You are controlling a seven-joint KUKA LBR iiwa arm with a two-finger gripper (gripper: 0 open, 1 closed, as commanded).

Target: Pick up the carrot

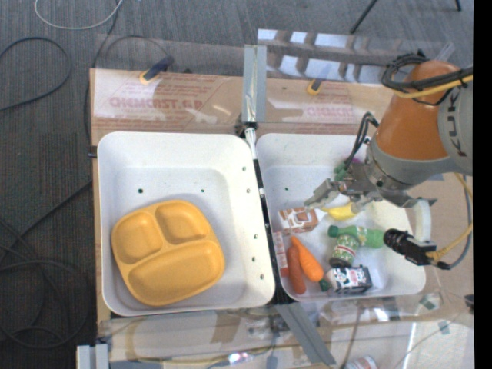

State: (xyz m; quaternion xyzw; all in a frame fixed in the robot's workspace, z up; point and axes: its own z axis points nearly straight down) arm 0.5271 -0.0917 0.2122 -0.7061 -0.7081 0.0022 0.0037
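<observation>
The carrot (310, 261) is orange with a small green tip. It lies slantwise near the front left of the right bin (286, 156), beside a longer orange-red piece (295, 272). My gripper (341, 194) hangs over the middle of that bin, just above a yellow item (343, 210). It is up and to the right of the carrot, well apart from it. The arm's orange band (413, 121) rises behind it.
Around the carrot lie a snack packet (298, 219), a green bottle (357, 234), a small jar (345, 251) and a black-and-white carton (353, 278). The left bin (154, 156) holds a yellow compartment tray (167, 250). A metal divider (254, 91) separates the bins.
</observation>
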